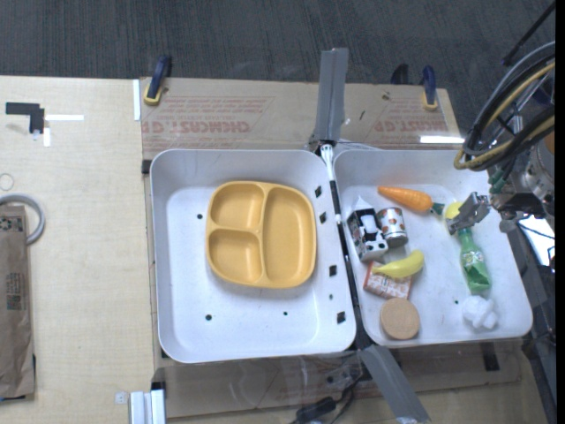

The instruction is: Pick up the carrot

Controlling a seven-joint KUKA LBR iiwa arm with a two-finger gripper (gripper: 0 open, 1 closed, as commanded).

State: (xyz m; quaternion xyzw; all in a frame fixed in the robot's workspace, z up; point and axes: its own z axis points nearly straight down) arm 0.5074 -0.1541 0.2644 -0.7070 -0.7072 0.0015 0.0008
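My gripper (470, 210) hovers near the right bin's (521, 276) far-right edge, just right of the carrot (405, 198); my jaws seem narrow, holding nothing.

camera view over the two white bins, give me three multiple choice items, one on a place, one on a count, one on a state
1. Where does the orange carrot with the green top lie?
A. in the left white bin
B. near the far edge of the right white bin
C. on the yellow plate

2. How many compartments has the yellow plastic divided plate?
A. two
B. three
C. five

3. How does the green plastic bottle rest?
A. lying on its side
B. standing upright
C. propped on the carrot

Answers:
1 B, the carrot lies at the top of the right bin, above the small tin can.
2 B, one long section and two smaller ones show.
3 A, its whole length lies along the bin floor, near the grey two-finger gripper.
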